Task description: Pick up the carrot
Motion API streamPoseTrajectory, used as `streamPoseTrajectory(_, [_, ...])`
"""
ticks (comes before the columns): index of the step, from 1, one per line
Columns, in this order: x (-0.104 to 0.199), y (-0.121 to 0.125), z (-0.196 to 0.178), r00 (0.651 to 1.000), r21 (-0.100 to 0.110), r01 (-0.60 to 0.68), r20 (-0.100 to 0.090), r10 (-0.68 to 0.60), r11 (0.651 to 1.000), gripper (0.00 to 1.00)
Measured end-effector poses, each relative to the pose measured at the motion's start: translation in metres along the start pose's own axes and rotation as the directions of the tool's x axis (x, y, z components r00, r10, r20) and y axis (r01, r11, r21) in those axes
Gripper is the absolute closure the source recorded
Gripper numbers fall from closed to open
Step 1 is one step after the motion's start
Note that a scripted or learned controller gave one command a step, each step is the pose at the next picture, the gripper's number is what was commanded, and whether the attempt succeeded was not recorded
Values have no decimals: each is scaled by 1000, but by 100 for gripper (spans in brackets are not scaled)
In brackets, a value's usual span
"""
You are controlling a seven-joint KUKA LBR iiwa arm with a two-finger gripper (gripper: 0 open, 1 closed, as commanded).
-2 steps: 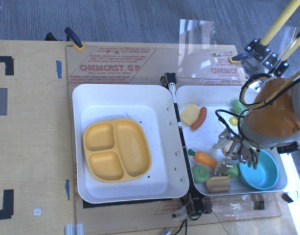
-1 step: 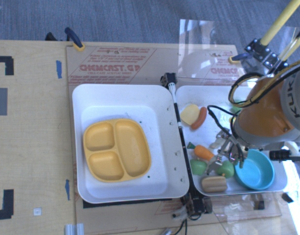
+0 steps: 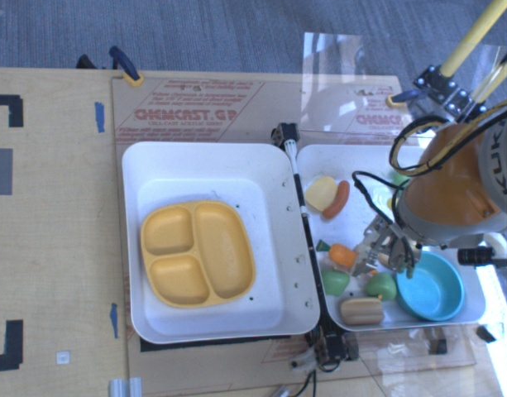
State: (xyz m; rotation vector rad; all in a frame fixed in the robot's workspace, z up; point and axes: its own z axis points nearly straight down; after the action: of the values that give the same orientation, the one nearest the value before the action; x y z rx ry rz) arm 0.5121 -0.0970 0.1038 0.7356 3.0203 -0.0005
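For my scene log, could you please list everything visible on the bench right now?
Left bin: one, white, left half of the bench.
Divided tray: one, yellow, three compartments, inside the left bin.
Right bin: one, white, beside the left bin.
Carrot: one, orange, right bin, next to the gripper.
Sausage: one, red-orange, right bin, far side.
Pale yellow piece: one, touching the sausage.
Green pieces: two, below the carrot.
Bread roll: one, tan, near edge.
Bowl: one, blue, right bin.
Arm: one, grey and orange.
Gripper: one, beside the carrot.

Arm (image 3: pixel 451 180) cut off at right edge | right bin (image 3: pixel 377 319) far corner hidden beneath it | gripper (image 3: pixel 384 253) blurred, its state unreadable
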Motion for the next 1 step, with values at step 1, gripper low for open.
streamPoseTrajectory(1, [21, -11, 10, 993, 0, 117, 3, -117, 993, 100])
